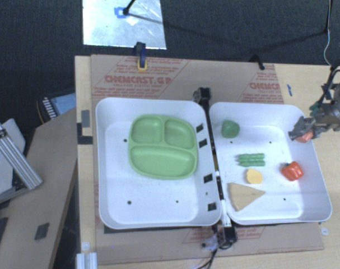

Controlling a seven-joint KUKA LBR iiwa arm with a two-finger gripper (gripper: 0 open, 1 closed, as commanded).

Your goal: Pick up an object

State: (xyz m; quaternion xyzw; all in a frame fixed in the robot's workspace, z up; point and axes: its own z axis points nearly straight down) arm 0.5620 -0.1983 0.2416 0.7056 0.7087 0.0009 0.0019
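Observation:
My gripper hangs over the right rim of the right bin, with a small orange-red piece showing between its dark fingers. In that bin lie a round green item, a bunch of green beans, a small yellow piece, a red pepper and a tan wedge. The red pepper is just below and left of the gripper.
The left bin holds a green divided plate. A black hinge strip runs between the bins. Both bins rest on cardboard. A shiny sheet lies on the floor behind the bench.

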